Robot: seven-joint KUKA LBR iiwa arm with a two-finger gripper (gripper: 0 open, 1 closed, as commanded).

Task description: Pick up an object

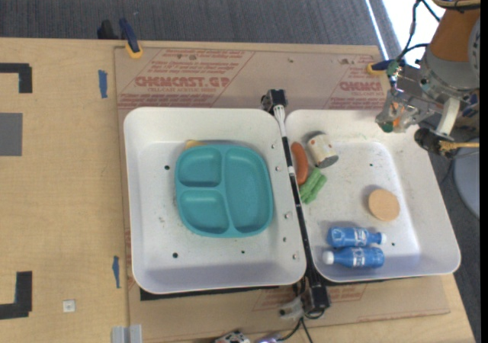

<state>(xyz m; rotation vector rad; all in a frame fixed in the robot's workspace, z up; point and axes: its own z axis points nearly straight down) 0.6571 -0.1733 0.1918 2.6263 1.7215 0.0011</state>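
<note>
Wooden bench (61,204) up front, near edge right at the bottom of the view, with black tape marks (17,78) on the left part. On top of it, brown cardboard sheet (191,78) with red print, sitting under both bins.

Left bin (145,204): white, shallow, holding just a teal divided plate (225,189), flat and roughly centred. Right bin (427,227): same type, pressed up against the left one along the middle seam, and home to all the small stuff to grab.

Grey arm (451,36) with the orange band coming in at the top right. Gripper (395,117) hanging above the far right corner of the right bin, around the rim, well apart from everything inside. Open or closed? Honestly can't tell at this angle. Nothing seen held in it.

Then the pickable objects, all in the right bin:
- two blue bottles, lying on their sides near the front, one (354,237) just behind the other (357,258), nearly parallel
- orange sausage-looking thing (300,162) by the left wall
- green piece (313,185) just below that, touching or almost touching it
- grey-white cylinder (322,149) near the back, right beside the orange thing
- round tan disc (383,204) flat near the middle-right, on its own

Also a black clamp (273,99) at the far end of the seam.
</note>
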